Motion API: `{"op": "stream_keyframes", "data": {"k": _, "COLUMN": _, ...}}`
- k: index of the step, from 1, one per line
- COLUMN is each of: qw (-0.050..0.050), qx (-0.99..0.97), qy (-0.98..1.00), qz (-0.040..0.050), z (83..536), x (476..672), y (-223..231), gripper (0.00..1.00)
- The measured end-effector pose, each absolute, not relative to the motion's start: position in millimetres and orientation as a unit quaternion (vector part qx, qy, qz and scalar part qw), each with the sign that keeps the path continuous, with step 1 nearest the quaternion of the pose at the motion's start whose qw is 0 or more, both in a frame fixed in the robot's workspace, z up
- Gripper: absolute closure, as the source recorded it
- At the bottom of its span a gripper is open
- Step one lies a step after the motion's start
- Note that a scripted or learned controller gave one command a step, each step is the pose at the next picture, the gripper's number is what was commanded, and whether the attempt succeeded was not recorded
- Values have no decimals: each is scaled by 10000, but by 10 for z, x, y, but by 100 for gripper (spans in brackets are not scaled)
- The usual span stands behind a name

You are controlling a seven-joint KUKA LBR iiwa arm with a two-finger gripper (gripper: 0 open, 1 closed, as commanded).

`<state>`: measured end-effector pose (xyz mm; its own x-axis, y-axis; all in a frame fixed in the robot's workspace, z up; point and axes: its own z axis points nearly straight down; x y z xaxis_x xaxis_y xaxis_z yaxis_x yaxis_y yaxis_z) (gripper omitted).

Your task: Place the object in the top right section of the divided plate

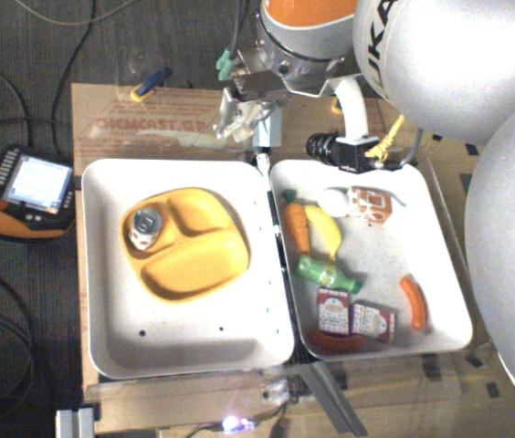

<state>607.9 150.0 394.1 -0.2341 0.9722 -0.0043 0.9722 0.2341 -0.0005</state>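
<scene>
The grey arm (440, 53) with its orange band reaches in from the right, its pincer (248, 121) hanging above the far edge of the worktop (148, 126), just beyond the seam between the two white bins. In the left bin (111, 336) lies a yellow divided plate (189, 245), with a silver can (145, 226) in its upper-left section. The right bin (440, 308) holds a carrot (299, 226) touching a banana (326, 231), a green bottle (328, 274), two red cartons (353, 318), two sausages (413, 301) and a small white-and-brown packet (367, 203). A handheld controller (25, 190) sits left of the worktop.
</scene>
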Motion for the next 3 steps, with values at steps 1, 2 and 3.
{"op": "stream_keyframes", "data": {"k": 1, "qw": 7, "qx": 5621, "qy": 8271, "qz": -26, "z": 2954, "x": 6423, "y": 2093, "gripper": 100}}
{"op": "stream_keyframes", "data": {"k": 2, "qw": 3, "qx": 5048, "qy": 8632, "qz": -31, "z": 1876, "x": 6676, "y": 2139, "gripper": 100}}
{"op": "stream_keyframes", "data": {"k": 3, "qw": 24, "qx": 3928, "qy": 9196, "qz": 11, "z": 1237, "x": 6689, "y": 2240, "gripper": 100}}
